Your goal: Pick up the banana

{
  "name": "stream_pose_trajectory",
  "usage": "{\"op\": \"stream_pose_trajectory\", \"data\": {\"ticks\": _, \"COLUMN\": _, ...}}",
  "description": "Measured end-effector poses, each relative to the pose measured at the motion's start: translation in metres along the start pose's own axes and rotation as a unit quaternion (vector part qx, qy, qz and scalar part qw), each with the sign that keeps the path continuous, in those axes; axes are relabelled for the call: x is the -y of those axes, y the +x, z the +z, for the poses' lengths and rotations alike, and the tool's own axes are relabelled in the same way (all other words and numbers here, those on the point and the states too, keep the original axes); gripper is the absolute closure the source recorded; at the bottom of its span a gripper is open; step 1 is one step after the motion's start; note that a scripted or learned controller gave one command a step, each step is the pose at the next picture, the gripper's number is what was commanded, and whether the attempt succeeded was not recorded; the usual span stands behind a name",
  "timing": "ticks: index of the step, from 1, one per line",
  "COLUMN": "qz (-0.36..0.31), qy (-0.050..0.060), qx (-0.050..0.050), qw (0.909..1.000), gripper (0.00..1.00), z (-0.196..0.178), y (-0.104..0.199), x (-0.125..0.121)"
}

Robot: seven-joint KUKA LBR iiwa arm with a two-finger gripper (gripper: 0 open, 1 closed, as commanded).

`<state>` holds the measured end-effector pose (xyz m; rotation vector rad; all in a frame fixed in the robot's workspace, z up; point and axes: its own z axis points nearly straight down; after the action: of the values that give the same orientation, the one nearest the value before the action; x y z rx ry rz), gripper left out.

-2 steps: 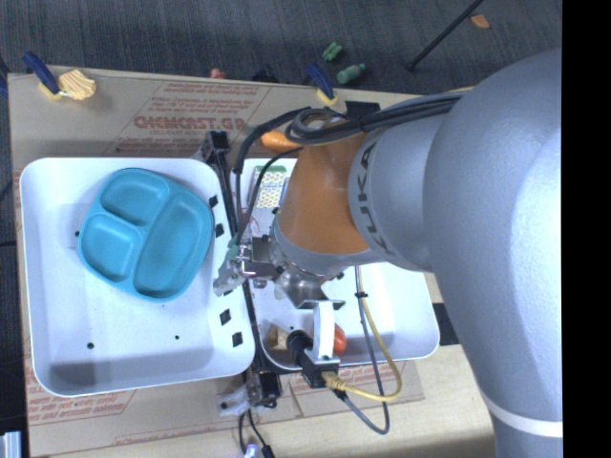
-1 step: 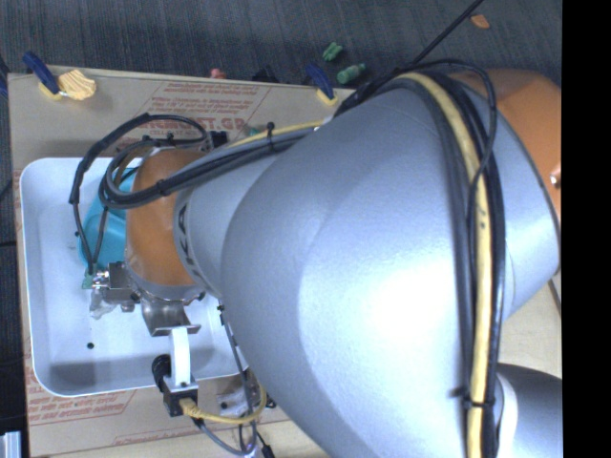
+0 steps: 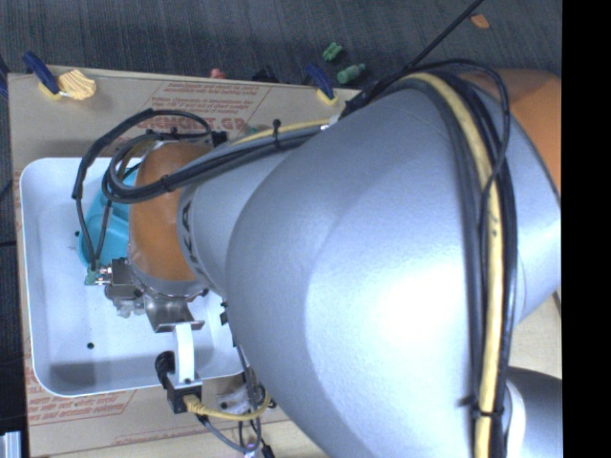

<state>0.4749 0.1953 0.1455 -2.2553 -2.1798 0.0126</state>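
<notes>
White bin (image 3: 57,351) — arm (image 3: 382,284) overhead

Even, fairly bright light falls from above. The grey arm (image 3: 382,256) carries a broad soft sheen along its rounded casing, without harsh glare. It looms close to the lens and looks slightly soft. The white bin (image 3: 57,284) shows faint shadow beneath the wrist. The carpet (image 3: 191,17) is dim and grainy.
</notes>
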Motion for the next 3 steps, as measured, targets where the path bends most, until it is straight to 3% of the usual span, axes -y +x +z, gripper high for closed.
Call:
{"op": "stream_pose_trajectory", "data": {"ticks": 1, "qz": -0.051, "qy": -0.003, "qx": 0.000, "qw": 0.9987, "gripper": 1.00, "z": -0.080, "y": -0.060, "x": -0.009}}
{"op": "stream_pose_trajectory", "data": {"ticks": 2, "qz": 0.087, "qy": -0.003, "qx": -0.001, "qw": 0.9962, "gripper": 1.00, "z": -0.093, "y": -0.121, "x": -0.004}}
{"op": "stream_pose_trajectory", "data": {"ticks": 3, "qz": 0.010, "qy": -0.002, "qx": -0.001, "qw": 1.0000, "gripper": 1.00, "z": -0.047, "y": -0.193, "x": -0.022}}
